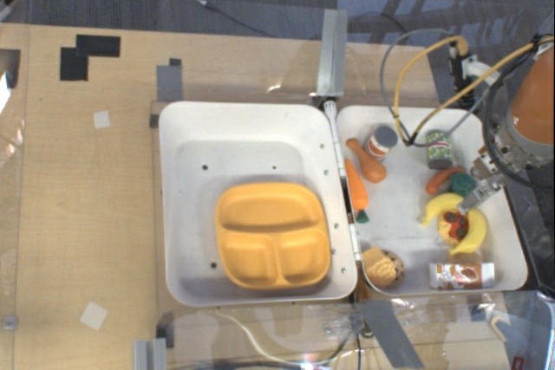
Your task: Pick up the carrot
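Carrot (355,184) is lying along the left wall of the right bin (519,273), right up against the divider, green tip pointing toward the near edge. So it's well apart from the gripper (479,193), which sits over on the far right side of that same bin, with a bunch of toy food in between.

Going left to right: the left bin (186,130) has a yellow divided tray (272,233) in it. Then in the right bin there's the carrot, a drumstick-looking piece (367,162) and a small can (382,139) just beside it, a muffin thing (383,267) near the front, a green-labelled can (439,150), and a banana (458,219).

The arm (527,113) comes in from the right, wrist angled down-left, with the gripper low over the banana. Can't tell if the fingers are apart or together, it's too small and cluttered there.
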Available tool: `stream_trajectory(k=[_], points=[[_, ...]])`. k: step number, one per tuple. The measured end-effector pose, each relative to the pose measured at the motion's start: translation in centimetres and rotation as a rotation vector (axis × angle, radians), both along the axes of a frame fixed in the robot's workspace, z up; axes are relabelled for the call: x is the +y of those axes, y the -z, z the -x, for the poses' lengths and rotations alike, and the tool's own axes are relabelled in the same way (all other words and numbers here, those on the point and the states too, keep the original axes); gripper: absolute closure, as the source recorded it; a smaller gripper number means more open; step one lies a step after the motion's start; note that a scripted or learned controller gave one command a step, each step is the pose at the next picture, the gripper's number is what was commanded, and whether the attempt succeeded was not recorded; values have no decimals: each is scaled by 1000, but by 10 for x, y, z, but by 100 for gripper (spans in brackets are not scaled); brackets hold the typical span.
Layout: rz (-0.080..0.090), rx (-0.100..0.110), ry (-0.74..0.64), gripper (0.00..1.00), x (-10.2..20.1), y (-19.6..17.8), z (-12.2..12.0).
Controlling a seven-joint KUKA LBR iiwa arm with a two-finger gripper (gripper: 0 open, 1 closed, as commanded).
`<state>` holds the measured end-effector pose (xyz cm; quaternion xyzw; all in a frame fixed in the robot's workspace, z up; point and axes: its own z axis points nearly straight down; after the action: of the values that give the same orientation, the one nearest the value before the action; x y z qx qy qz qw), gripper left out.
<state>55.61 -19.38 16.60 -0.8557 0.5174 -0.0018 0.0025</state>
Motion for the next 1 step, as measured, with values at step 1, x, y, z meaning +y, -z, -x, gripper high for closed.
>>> stream_trajectory(k=[1], points=[[1, -2, -129, 100, 1, -38, -21]])
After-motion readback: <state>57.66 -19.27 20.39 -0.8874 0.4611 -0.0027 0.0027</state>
